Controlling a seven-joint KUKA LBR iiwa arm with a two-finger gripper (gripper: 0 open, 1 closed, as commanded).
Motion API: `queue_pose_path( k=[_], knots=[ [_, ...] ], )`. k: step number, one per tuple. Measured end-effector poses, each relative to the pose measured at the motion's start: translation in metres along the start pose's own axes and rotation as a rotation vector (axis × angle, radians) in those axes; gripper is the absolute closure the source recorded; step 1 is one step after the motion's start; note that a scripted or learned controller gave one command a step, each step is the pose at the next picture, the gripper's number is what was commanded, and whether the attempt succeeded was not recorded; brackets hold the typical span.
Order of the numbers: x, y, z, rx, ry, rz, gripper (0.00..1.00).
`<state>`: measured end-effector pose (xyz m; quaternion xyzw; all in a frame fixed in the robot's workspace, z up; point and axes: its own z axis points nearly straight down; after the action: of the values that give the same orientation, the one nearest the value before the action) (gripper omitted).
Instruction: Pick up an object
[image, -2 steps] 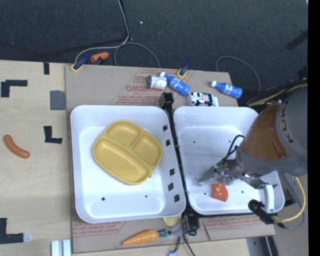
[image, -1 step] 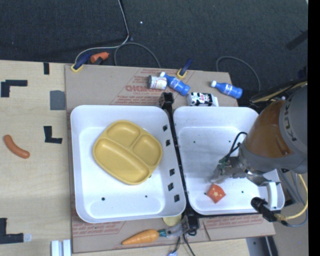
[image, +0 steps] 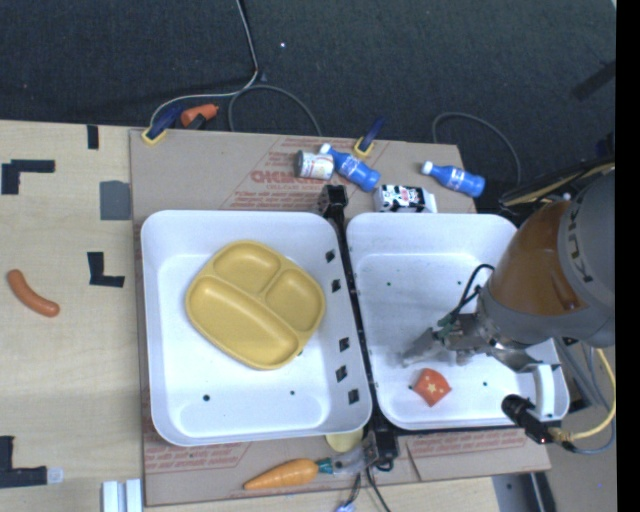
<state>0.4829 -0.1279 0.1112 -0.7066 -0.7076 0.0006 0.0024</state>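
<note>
A small red-orange object (image: 431, 386) lies on the floor of the right bin (image: 400, 260), near its front edge. My gripper (image: 418, 349) reaches in from the right and sits low over the bin floor, just above and left of that object, apart from it. Nothing shows between its fingers. The arm's orange band and grey wrist (image: 545, 280) cover the bin's right side. A yellow divided plate (image: 256, 303) rests in the left bin (image: 170, 400).
Behind the bins lie two blue bottles (image: 455, 179) (image: 356, 169), a white bottle (image: 314, 164) and a black-and-white carton (image: 405, 199). A toy carrot (image: 283, 475) sits in front of the bins. A sausage toy (image: 32, 293) lies on the bench at far left.
</note>
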Motion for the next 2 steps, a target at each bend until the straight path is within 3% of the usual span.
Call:
queue_pose_path(
  k=[1,2],
  knots=[
    [-0.102,0.034,-0.048,-0.010,-0.011,0.007,0.00],
    [-0.014,-0.001,-0.024,0.002,0.003,-0.004,0.00]
  ],
)
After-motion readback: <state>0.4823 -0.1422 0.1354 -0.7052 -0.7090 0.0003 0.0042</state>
